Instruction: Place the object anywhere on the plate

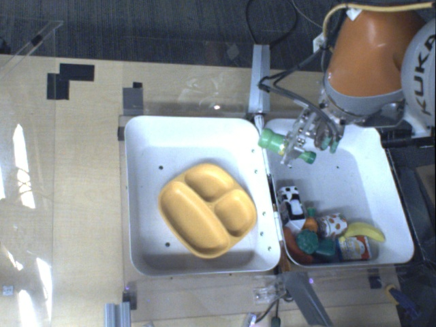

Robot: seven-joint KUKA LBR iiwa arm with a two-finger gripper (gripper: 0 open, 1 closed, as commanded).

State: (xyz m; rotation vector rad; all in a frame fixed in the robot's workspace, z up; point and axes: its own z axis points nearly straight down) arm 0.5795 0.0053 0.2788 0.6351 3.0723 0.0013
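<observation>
Above the wall between the two white bins, the claw [298, 144] hangs with a small green object [272, 142] that looks pinched between its fingers, though the view is blurry there. Left bin [139, 196] holds the yellow plate [207, 208] (it has three sections). Right bin [381, 182] has toys heaped in its near corner, with a banana [363, 232] among them.

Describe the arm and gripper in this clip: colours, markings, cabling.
The arm shows a broad orange band above a grey wrist, with a white link at the right bearing part of black KUKA lettering. A yellowish cable runs over the orange section, and black cables loop behind it. The gripper is small, metallic grey, with green parts.
</observation>
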